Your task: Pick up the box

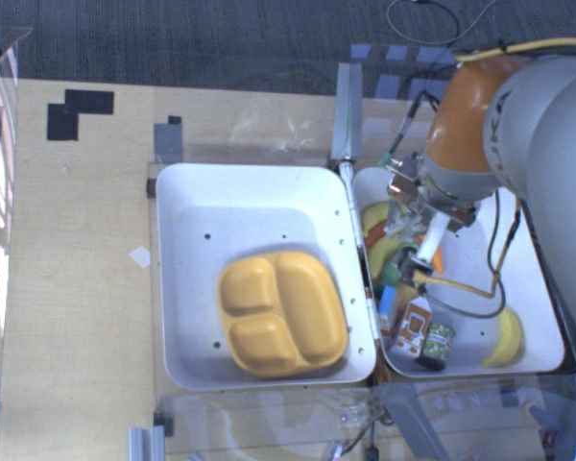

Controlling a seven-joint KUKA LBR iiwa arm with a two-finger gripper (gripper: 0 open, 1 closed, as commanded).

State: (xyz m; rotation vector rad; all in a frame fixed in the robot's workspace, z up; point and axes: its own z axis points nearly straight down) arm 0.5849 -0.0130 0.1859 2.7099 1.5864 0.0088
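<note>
The box (414, 326) is a small white carton with brown and red print, lying near the front left of the right bin (542, 353). My gripper (403, 230) hangs over the left middle of that bin, above a cluster of yellow and green items. It is farther back than the box, with a clear gap between them. The wrist and its fittings hide the fingertips. Nothing shows as held.
A banana (504, 338) lies at the right bin's front right, and a green can (439, 344) sits beside the box. Yellow fruit (376, 221), a green item (392, 275) and a blue item (385, 302) crowd the bin's left wall. A yellow compartment tray (281, 311) lies in the left bin (192, 209).
</note>
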